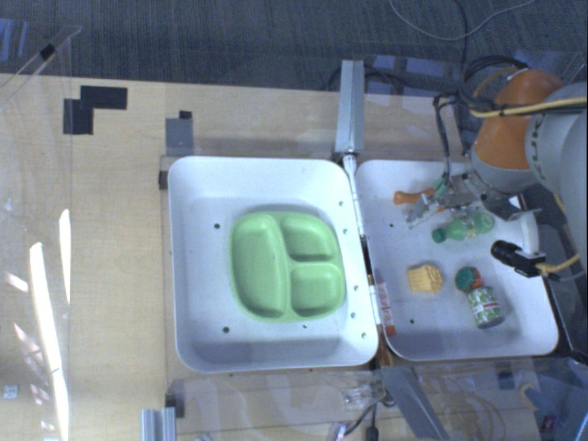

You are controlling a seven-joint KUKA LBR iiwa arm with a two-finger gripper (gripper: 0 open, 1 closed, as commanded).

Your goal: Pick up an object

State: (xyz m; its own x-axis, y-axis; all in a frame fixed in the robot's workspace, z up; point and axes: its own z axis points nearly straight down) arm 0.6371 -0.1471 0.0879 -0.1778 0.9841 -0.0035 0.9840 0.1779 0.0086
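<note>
A green divided tray (285,265) fills the middle of the left bin (197,338), well apart from the action. In the right bin (432,338), a small orange piece (405,196) lies near the far edge, toward the far left corner, with its long axis running roughly along that edge. The gripper (435,207) hangs low just to the right of it, so close that contact or a gap cannot be told. Whether it is open or closed cannot be made out, and nothing is seen in its hold. On its other side, a shade nearer the front edge, a green bottle-shaped object (464,229) lies on its side, also pointing roughly left to right. Toward the bin's middle rest a yellow block (424,278) and a round green-and-red item (469,277). A small can (486,307) lies closer to the near right corner. The orange piece looks the likeliest pick, being nearest the gripper. The coming move would then turn on a short shift to the left and a close across the piece's narrow width, not along its length
</note>
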